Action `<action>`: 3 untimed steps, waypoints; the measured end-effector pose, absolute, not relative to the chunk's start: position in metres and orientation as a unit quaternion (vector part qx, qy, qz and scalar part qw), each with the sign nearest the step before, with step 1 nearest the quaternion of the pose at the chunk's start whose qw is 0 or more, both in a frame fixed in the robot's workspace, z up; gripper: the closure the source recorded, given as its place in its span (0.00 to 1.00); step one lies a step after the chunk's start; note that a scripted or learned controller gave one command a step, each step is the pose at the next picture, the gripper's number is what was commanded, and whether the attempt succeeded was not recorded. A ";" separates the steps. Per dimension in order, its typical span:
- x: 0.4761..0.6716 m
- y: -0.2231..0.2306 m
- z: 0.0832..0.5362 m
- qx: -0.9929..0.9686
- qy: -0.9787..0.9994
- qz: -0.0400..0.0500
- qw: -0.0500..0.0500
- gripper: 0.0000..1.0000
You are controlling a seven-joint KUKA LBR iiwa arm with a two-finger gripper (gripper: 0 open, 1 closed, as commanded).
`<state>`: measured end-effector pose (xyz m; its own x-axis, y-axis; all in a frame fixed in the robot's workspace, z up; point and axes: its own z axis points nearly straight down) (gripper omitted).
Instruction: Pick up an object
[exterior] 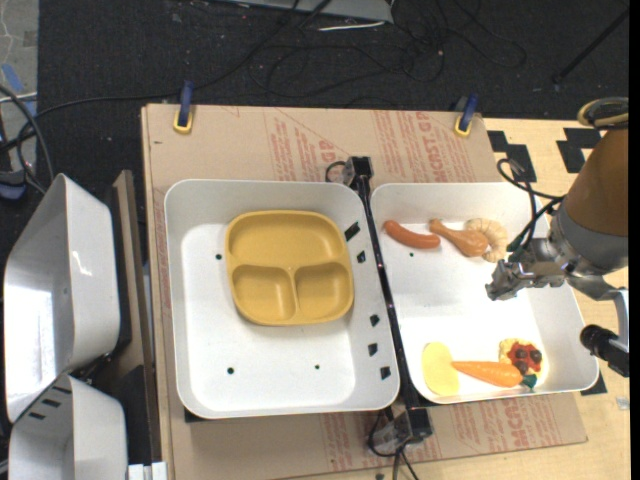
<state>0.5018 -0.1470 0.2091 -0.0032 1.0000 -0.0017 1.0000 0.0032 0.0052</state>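
Note:
The right bin (440, 298) holds a red-orange sausage (411, 235), a tan chicken drumstick (468, 237), an orange carrot (486, 373), a yellow round piece (438, 367) and a small pizza slice (524, 357). My gripper (505, 280) hangs over the right side of this bin, just below and right of the drumstick. I see nothing between its fingers.
The left bin (200, 368) bears a yellow divided plate (290, 266). A black clip strip (375, 258) runs between the two bins. Cardboard (260, 133) lies under both. White containers (55, 288) stand off the bench at the left.

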 end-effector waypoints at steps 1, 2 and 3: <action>0.509 -0.090 0.209 0.704 0.710 0.001 0.000 1.00; 0.522 -0.033 0.221 0.704 0.710 0.001 0.000 1.00; 0.537 0.010 0.215 0.706 0.708 -0.001 0.000 1.00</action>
